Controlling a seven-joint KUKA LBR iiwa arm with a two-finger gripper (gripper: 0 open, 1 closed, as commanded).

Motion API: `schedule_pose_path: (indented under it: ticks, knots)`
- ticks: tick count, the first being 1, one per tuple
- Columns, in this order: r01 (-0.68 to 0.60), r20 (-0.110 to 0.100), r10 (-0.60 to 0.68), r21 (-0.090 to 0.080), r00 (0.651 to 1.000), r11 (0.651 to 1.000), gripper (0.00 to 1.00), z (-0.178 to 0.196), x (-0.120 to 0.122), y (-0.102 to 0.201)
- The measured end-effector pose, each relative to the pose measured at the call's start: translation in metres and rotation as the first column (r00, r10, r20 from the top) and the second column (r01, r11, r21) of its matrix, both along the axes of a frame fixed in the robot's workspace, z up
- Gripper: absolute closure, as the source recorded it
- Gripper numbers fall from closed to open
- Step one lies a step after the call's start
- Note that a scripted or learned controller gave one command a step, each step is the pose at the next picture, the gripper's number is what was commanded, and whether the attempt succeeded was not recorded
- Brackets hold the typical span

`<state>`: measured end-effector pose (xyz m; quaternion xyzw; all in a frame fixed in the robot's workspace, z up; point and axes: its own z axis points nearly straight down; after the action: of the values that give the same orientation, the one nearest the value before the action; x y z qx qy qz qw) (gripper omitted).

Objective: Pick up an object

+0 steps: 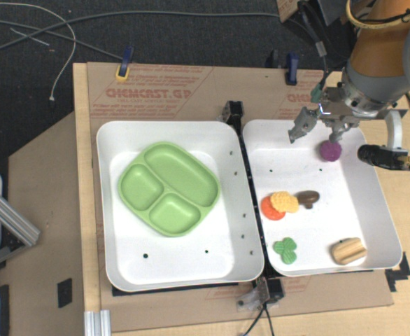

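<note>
1. The counter [86, 208] is being seen as a brown cardboard sheet, clamped at its far edge by two blue clamps [126, 61], presumably to keep it from sliding; dark carpet with loose white cables [44, 30] is lying beyond it at 11 o'clock.
2. The arm [383, 40] is reaching in from 2 o'clock, its orange band being visible above the grey wrist.
3. The left bin [114, 257] and the right bin [373, 187] are being kept side by side, touching along their inner rims, which is judged to give one source and one destination.
4. A green divided plate [168, 187] is lying in the left bin, slightly toward 11 o'clock of its centre.
5. The end effector [315, 133] is hovering over the far part of the right bin, its fingers being spread wide with nothing between them.
6. A purple object [330, 150], taken as the likely target, is resting just beside the end effector at its 4 o'clock; whether contact is being made cannot be told.
7. A tan bread-like piece [348, 250] is lying at 5 o'clock in the right bin.
8. An orange-and-yellow toy [280, 204] and a brown piece [308, 199] are lying touching, near the bin's middle.
9. A small green toy [285, 250] is lying at 7 o'clock, apart from the rest.
</note>
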<state>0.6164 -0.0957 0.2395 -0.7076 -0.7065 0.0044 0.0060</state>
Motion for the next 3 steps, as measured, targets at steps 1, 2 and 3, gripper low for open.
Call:
schedule_pose_path:
  ticks: [1, 2, 3]
  knots:
    - [-0.002, 0.014, 0.002, -0.001, 1.0, 1.0, 0.0, 0.008, 0.002, 0.0]
    - [-0.002, 0.007, 0.002, 0.0, 1.0, 1.0, 0.0, -0.053, 0.006, 0.006]
    - [-0.001, 0.012, 0.001, -0.001, 1.0, 1.0, 0.0, -0.111, 0.003, 0.001]
